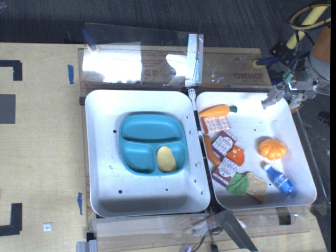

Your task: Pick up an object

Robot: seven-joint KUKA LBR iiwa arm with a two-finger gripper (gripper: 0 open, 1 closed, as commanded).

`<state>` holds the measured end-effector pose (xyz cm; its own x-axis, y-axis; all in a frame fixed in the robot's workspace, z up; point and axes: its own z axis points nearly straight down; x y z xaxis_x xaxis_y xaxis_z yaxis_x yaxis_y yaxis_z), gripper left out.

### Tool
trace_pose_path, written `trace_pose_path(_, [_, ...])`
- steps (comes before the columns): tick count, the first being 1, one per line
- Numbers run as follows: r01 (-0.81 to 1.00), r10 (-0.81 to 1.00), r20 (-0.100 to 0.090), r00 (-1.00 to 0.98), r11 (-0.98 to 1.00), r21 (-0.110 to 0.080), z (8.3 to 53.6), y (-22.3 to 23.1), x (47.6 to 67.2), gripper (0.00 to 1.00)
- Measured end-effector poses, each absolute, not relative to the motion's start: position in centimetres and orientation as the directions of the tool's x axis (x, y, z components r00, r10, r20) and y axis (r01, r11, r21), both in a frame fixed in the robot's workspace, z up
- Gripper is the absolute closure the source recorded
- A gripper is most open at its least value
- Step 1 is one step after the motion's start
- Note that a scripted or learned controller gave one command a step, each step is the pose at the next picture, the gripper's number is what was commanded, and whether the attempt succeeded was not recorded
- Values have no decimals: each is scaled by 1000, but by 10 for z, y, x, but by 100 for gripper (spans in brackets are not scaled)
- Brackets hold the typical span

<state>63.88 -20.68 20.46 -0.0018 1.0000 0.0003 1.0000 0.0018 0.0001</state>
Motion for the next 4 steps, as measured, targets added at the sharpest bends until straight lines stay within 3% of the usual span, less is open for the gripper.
trace_pose_path(1, [999, 999, 10, 46, -46, -10, 108, -209, 549, 0])
trace_pose_path(2, [1000, 1000, 7, 22, -22, 9, 90, -202, 545, 0])
trace_pose_path(3, [1000, 1000, 6, 22, -22, 13, 102, -202, 547, 100])
trace_pose_path(4, [999, 999, 1, 51, -51, 5, 143, -148, 604, 100])
